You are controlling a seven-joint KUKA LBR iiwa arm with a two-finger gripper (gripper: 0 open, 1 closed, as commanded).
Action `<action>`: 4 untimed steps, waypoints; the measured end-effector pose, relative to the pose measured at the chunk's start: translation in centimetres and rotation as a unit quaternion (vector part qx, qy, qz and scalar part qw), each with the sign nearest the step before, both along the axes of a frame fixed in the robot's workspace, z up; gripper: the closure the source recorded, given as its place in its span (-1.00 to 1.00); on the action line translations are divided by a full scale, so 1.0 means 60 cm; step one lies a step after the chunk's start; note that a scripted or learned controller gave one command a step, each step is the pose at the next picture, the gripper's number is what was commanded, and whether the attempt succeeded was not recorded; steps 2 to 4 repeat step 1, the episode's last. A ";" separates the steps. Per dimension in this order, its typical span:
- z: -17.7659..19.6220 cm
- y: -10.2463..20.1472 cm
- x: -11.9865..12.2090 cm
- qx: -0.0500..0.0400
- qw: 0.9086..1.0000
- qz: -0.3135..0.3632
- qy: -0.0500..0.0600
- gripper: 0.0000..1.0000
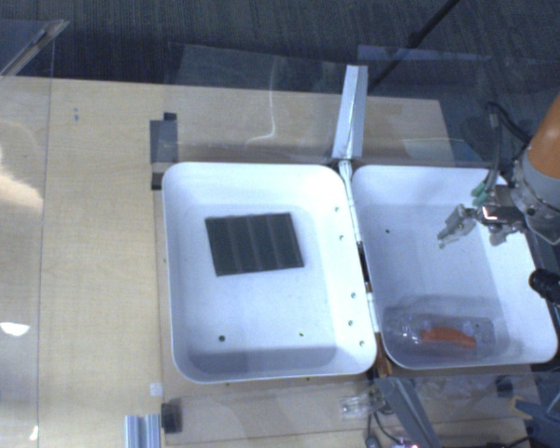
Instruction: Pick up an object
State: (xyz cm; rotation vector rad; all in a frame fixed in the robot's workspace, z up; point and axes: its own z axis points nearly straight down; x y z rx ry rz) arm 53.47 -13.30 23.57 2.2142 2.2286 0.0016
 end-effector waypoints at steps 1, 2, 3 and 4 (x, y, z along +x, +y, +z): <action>-0.235 0.065 -0.028 0.000 1.000 -0.017 -0.001 -1.00; -0.235 0.065 -0.028 0.000 1.000 -0.017 -0.001 -1.00; -0.235 0.065 -0.028 0.000 1.000 -0.017 -0.001 -1.00; -0.235 0.065 -0.028 0.000 1.000 -0.017 -0.001 -1.00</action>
